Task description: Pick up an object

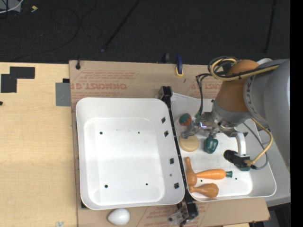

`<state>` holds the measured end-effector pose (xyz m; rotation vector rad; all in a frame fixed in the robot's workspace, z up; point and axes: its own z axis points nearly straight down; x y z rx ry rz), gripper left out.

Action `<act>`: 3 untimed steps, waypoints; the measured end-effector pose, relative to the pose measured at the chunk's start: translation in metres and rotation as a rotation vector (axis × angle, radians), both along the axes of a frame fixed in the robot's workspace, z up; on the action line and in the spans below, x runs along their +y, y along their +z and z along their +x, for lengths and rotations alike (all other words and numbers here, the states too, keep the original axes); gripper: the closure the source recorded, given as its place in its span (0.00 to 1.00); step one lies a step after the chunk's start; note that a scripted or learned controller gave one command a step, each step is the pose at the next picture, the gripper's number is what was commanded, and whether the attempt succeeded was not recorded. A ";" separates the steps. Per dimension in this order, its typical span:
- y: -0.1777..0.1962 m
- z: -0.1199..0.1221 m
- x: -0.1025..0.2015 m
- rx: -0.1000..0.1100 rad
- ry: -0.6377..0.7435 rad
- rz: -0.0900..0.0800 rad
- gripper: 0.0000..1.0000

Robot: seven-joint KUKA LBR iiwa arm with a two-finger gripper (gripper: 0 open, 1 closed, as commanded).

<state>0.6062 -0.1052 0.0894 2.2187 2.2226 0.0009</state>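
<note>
Egg, white, lies nearest us, outside the left bin. In the right bin we see a carrot and beige disc. Above them hangs the gripper; its opening we cannot tell.

2 bins sit side by side: the left bin and, touching it, the right bin. In the right bin, a carrot lies behind a pear-shaped piece; a disc lies farther back, with the gripper above it.
</note>
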 end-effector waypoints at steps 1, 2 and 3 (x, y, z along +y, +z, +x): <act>0.002 0.012 0.017 -0.007 -0.001 -0.003 0.00; -0.002 0.039 0.023 0.001 0.000 0.001 0.00; -0.002 -0.018 0.016 0.009 -0.003 0.002 0.00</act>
